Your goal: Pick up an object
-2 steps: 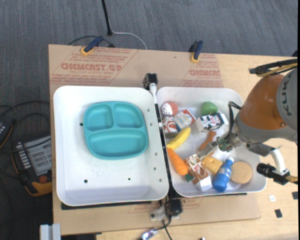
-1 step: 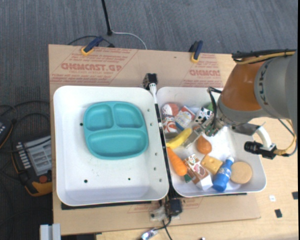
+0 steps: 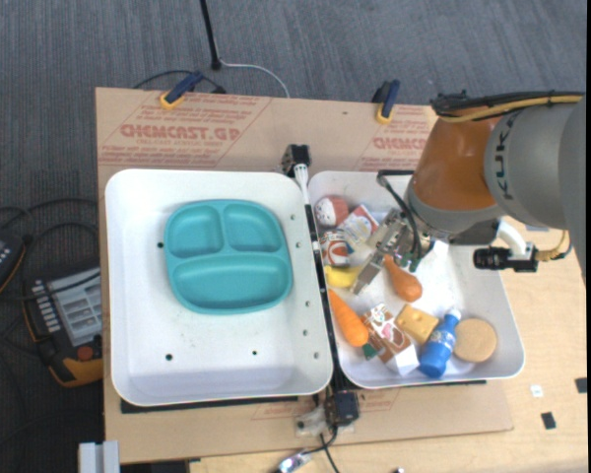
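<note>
So everything's crammed into the right bin (image 3: 502,353), and I'll use that as the anchor. At its near edge sit a blue bottle (image 3: 437,348), a round tan cookie-looking thing (image 3: 476,339) and a yellow cheese wedge (image 3: 416,321), with a carrot (image 3: 350,321) by the near-left wall. Middle of the bin: the gripper (image 3: 382,254), low in the clutter, just beside an orange drumstick-shaped piece (image 3: 405,282) and a banana (image 3: 340,277). Can't tell how wide it is or whether it's got anything. Further back, a small red and white ball (image 3: 328,211). Left of that bin, the other one holds a teal plate (image 3: 227,254).

My worry: stuff's packed so tight it could wedge between two items, nudge them apart and come up with nothing.
</note>
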`<state>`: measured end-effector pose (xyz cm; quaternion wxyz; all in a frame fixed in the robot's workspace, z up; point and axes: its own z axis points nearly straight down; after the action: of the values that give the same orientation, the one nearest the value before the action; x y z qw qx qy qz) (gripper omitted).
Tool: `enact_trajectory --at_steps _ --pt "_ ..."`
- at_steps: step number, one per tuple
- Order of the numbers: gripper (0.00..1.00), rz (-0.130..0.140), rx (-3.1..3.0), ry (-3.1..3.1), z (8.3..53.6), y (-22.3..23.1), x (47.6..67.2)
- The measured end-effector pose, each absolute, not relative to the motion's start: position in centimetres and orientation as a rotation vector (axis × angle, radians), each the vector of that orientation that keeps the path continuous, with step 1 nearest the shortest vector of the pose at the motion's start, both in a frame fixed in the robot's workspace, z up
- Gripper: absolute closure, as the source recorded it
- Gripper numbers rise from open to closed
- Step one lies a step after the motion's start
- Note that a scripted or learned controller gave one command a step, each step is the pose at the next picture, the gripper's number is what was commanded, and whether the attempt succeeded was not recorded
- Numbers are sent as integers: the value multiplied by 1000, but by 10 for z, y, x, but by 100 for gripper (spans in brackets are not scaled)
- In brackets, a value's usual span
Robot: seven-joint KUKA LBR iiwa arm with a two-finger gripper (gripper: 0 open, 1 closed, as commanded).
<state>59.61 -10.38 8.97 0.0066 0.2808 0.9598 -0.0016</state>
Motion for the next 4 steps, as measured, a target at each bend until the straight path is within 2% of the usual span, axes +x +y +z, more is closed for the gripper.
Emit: enact_trajectory --at_steps 1,2,3,4 --pt "0 -1 331 3107 90 -109 590" --pt "0 -2 -107 3121 90 -133 549" --pt "0 -6 -335 3120 89 -122 574" --pt "0 -6 -571 3077 89 -118 576"
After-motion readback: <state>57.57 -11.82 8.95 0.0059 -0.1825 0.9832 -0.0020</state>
